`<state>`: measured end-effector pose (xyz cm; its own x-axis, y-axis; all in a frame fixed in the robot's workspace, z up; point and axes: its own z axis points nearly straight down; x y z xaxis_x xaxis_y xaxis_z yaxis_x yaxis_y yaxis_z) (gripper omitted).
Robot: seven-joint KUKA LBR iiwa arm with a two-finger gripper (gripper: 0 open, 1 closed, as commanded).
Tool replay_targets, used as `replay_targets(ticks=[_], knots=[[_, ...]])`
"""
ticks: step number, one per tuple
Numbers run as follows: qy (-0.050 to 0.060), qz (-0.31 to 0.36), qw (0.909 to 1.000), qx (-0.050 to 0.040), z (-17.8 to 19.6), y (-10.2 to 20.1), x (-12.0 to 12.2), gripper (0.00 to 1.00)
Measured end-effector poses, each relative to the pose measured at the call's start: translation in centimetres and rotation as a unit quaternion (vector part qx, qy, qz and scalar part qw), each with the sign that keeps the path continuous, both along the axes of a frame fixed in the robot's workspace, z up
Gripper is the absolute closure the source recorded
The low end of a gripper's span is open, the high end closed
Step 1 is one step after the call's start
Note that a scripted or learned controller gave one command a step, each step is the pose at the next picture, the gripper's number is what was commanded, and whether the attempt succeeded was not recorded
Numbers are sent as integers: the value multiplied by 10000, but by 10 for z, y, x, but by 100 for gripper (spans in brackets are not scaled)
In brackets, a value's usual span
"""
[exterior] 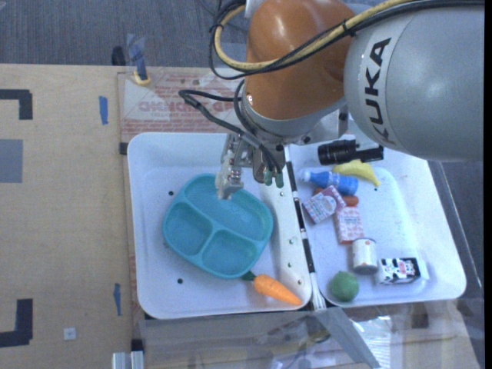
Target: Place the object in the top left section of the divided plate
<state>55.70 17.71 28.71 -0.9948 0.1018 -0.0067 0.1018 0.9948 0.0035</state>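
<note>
The gripper (231, 181) hangs over the divided plate (218, 234) in the left bin (146, 229). Its grip state cannot be determined. A carrot (275, 288) lies near the bin's front right corner.

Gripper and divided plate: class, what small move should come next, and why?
Probably a short descent. The gripper hangs above the upper edge of the blue plate, over one of its upper sections, and nothing visible lies in any section. Whether it carries anything is unclear. Lowering a little before any release would keep an object from bouncing out, if it has one.
</note>
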Motion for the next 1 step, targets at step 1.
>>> replay_targets(ticks=[1], knots=[[-10,810,9967,-3,151,48,40,100]])
